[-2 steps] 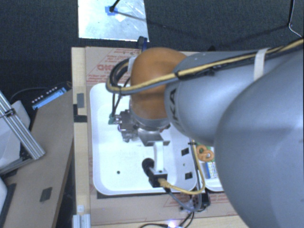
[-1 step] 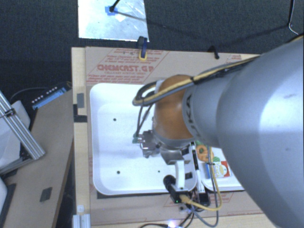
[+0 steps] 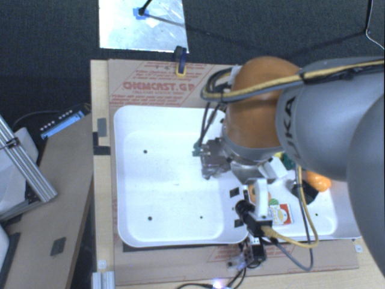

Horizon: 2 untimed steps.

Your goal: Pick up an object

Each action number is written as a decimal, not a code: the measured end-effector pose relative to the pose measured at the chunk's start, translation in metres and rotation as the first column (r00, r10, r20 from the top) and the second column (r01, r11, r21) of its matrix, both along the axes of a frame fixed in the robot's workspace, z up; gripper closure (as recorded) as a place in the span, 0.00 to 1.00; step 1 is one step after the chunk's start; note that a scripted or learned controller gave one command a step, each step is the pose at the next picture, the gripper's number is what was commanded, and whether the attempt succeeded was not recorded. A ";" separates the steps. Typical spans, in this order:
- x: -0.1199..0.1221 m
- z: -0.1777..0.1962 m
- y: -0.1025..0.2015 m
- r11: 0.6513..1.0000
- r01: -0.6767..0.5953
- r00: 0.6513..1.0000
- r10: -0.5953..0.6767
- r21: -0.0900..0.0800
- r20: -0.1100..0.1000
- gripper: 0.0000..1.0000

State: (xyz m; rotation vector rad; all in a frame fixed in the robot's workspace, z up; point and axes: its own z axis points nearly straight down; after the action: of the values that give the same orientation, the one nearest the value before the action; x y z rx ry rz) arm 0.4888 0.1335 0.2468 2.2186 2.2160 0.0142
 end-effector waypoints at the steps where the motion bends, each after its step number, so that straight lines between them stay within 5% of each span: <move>1: 0.043 0.053 0.084 1.000 -0.012 1.000 0.012 0.002 0.000 1.00; 2: 0.059 -0.133 0.078 1.000 -0.002 1.000 0.001 -0.008 -0.025 1.00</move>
State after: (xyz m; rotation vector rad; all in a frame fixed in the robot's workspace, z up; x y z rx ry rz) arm 0.5474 0.2119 0.1141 2.2252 2.2259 -0.0225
